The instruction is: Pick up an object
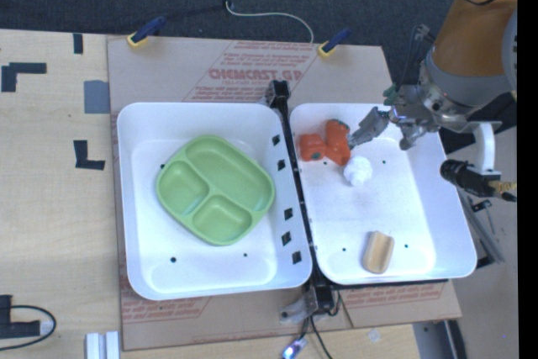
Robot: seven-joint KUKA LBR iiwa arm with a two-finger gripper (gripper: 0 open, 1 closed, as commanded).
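The pincer (388,130) hangs over the far end of the right bin (437,252), its two fingers spread apart and holding nothing. Just left of it an orange toy (324,145) lies beside a small white ball (358,171). A tan block (378,252) rests near the bin's front. The left bin (139,181) holds a green divided plate (215,189).

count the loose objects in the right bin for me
3: an orange object near the bin's upper left, a white ball just right of it, and a tan block near the front edge. None looks hidden.
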